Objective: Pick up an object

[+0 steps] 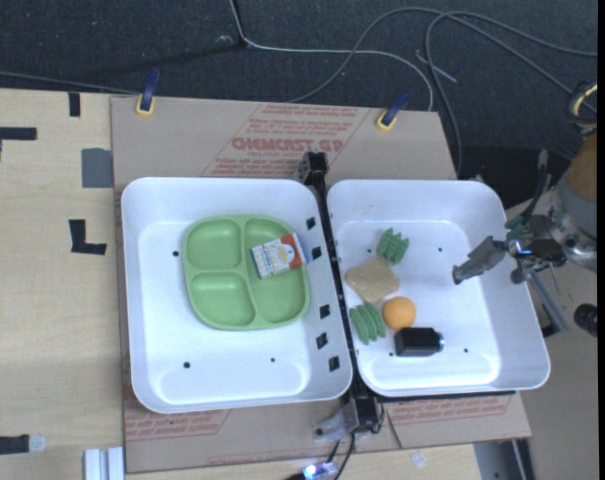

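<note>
Gripper [479, 263] poised over the right bin [482, 200], objects off toward the divider.
Whether it is open or holding anything, I cannot tell; the orange ball [399, 313] lies nearest, beside the black block [418, 341].

Two shallow white bins side by side on counter [42, 298]: left bin [152, 368], right bin [482, 368]. Green four-compartment plastic plate [222, 298] in left bin; small printed carton [276, 257] on plate, far-right compartment. Right bin, left half: green ridged piece [392, 245] farthest, tan sponge-like block [372, 281] nearer, second green ridged piece [366, 321] near-left, orange ball [399, 313] beside it, black rectangular block [418, 341] nearest. Gripper [472, 265] over right bin's right side.
</note>
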Action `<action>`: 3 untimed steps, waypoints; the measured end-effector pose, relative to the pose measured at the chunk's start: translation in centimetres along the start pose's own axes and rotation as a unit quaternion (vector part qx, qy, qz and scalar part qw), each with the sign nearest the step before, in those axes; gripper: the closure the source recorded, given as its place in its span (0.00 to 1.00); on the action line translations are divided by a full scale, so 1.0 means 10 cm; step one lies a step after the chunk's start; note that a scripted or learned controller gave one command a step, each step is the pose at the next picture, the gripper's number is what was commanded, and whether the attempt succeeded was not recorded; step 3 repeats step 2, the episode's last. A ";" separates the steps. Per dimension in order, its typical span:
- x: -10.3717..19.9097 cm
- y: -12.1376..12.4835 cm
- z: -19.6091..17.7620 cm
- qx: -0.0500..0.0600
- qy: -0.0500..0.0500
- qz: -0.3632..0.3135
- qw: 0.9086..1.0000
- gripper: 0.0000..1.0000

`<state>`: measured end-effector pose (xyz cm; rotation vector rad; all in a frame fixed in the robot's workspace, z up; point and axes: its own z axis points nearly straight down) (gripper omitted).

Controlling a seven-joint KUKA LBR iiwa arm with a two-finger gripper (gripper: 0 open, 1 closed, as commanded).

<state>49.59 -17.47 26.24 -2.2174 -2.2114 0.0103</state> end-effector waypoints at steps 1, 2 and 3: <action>0.00 0.02 -0.05 -0.005 -0.001 -0.002 1.000 0.00; 0.04 -0.08 0.49 -0.003 -0.001 -0.001 1.000 0.00; 0.04 -0.08 0.49 -0.003 -0.001 -0.001 1.000 0.00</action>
